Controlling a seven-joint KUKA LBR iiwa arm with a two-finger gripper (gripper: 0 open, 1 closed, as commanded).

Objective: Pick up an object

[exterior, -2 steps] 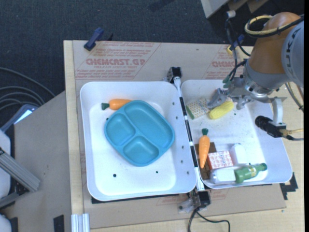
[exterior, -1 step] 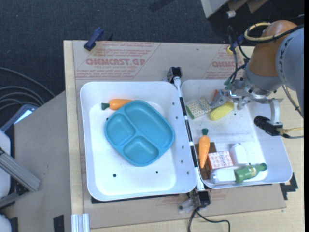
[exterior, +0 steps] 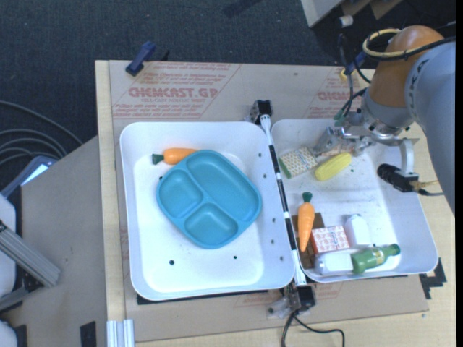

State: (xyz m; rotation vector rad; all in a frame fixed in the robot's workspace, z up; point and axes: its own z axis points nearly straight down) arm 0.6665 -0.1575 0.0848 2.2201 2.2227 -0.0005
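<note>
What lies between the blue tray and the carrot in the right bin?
In the camera view, bare white floor of the left bin and the black divider separate the blue tray from the carrot.

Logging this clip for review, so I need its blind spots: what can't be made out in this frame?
- Pincer, camera view: too small and tangled with the wrist hardware to tell its state, or whether it touches the corn cob.
- Carrot in the left bin: one end is tucked behind the blue tray.
- Green bottle and the white pieces beside it: overlapping, labels too small to read.
- Arm: cut off by the right edge.
</note>
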